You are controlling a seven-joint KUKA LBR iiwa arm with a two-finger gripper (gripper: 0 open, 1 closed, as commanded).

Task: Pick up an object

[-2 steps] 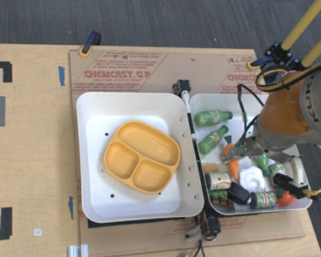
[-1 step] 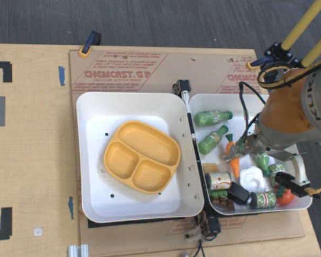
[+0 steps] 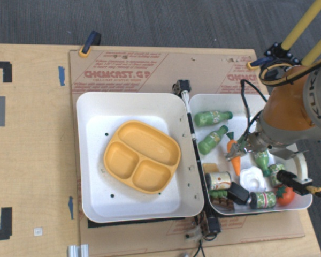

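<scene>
Cardboard-topped table (image 3: 37,143), two white bins. Left bin (image 3: 91,159) holds a yellow divided plate (image 3: 142,157). Right bin (image 3: 224,101): two green bottles (image 3: 213,118), carrot (image 3: 235,162), can (image 3: 219,181), tomato (image 3: 285,196). End effector (image 3: 241,149) sits low over the carrot; grip state unclear.

The arm (image 3: 297,108) at the right of the frame consists of a rounded grey housing and a broad orange band (image 3: 286,111) above the wrist. Dark lettering is partly visible on the grey housing at the right edge; it cannot be read in full. Black cables (image 3: 257,92) loop along the orange band. Below the band sits a grey wrist section (image 3: 275,138) with small metallic fittings.
</scene>
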